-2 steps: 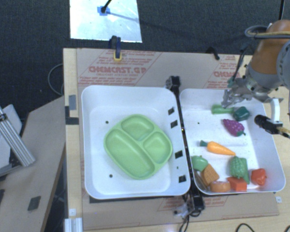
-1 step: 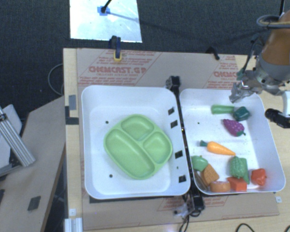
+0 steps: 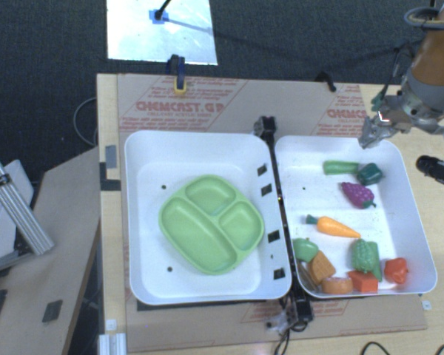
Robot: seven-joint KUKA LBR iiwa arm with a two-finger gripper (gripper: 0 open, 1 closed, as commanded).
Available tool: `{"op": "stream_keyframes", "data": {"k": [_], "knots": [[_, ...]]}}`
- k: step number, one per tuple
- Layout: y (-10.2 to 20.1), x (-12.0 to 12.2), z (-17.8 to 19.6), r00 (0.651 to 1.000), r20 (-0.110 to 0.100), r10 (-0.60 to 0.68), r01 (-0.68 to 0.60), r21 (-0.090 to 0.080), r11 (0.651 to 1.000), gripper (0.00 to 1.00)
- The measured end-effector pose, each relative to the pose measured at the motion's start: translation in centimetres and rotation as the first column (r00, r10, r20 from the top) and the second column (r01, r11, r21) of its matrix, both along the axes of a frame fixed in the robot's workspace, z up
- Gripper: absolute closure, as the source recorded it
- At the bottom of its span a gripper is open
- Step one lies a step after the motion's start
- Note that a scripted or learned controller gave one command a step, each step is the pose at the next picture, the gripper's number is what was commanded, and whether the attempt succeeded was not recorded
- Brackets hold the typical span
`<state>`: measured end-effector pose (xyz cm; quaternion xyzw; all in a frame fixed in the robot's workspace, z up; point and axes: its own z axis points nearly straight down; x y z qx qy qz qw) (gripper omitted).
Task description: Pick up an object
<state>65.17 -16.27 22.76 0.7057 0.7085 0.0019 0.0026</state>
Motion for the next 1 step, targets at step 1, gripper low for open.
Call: {"op": "stream_keyframes", "data": {"k": [1], "knots": [[4.91,-0.16,0.54,1.0,-0.003,0.005,-0.005,0.002,1.0,1.0]]}}
